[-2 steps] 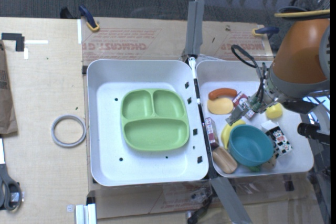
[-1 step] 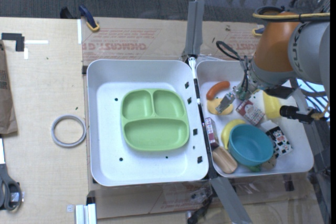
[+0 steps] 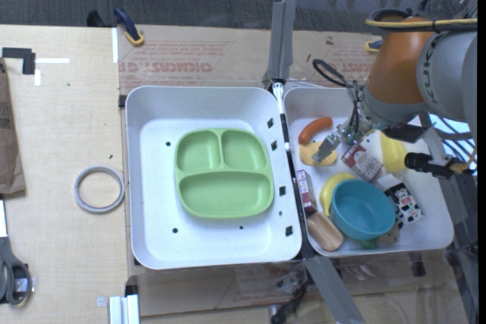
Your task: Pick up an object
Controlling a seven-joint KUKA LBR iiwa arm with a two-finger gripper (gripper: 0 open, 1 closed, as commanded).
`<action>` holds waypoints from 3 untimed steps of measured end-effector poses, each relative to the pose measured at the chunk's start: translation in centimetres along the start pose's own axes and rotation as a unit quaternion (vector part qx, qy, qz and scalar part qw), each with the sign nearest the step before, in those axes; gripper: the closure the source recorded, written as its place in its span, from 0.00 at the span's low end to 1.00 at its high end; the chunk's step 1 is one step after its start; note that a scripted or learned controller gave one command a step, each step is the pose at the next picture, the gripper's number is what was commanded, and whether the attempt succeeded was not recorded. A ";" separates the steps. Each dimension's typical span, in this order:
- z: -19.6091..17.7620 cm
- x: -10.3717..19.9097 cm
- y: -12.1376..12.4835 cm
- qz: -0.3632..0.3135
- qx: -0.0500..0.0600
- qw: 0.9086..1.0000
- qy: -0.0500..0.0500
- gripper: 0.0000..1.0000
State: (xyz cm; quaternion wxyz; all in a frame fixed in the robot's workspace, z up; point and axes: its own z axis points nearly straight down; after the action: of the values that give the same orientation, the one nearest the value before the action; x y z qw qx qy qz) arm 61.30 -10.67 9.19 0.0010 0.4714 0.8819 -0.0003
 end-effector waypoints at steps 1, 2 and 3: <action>-0.1 -2.0 -6.1 -0.007 0.000 1.000 0.000 0.00; -0.1 -4.1 -0.5 0.081 0.000 0.997 0.000 0.00; -3.0 -9.8 -3.5 0.159 -0.001 0.987 -0.001 0.00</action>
State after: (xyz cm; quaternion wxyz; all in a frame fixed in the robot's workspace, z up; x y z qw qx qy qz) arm 63.81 -20.72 12.25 0.0019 0.6058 0.7956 -0.0001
